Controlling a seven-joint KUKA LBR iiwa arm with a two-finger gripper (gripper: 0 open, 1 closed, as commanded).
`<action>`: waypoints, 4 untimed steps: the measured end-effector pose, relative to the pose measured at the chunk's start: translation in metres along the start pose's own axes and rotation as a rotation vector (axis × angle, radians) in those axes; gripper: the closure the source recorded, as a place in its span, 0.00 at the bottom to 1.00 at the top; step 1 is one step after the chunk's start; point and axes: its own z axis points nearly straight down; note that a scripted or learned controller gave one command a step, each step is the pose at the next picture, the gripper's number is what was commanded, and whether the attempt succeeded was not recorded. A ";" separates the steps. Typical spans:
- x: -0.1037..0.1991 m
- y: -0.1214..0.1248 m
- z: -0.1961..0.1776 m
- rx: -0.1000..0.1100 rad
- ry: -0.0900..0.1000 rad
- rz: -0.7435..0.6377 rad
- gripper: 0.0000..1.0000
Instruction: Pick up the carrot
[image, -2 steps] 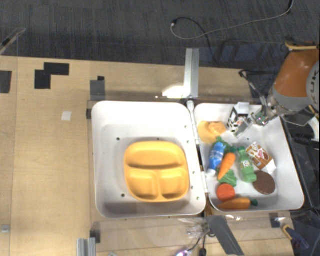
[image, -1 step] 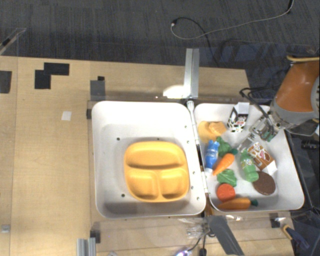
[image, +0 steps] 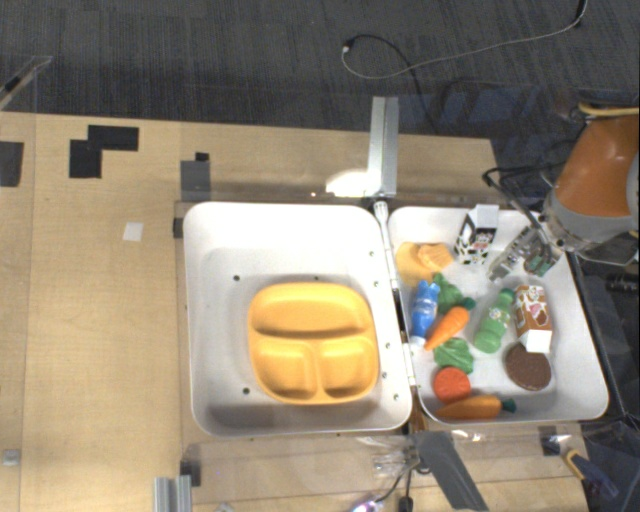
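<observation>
**Carrot not picked yet**

My fingers (image: 522, 252) hang over the right bin's (image: 590, 375) far side; can't tell if they're open or closed. Carrot (image: 447, 326) lies mid-bin between the blue bottle (image: 424, 306) and green bottle (image: 492, 327), untouched. Reach and grasp remain. Left bin (image: 215, 330) holds a yellow tray (image: 312, 338); wooden worktop (image: 90, 330), dark carpet behind.
</observation>
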 end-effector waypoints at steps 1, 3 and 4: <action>0.003 0.001 -0.064 0.008 0.005 0.400 1.00; 0.037 0.012 -0.027 0.007 0.010 0.008 0.00; 0.034 0.027 0.027 0.007 0.009 0.111 0.00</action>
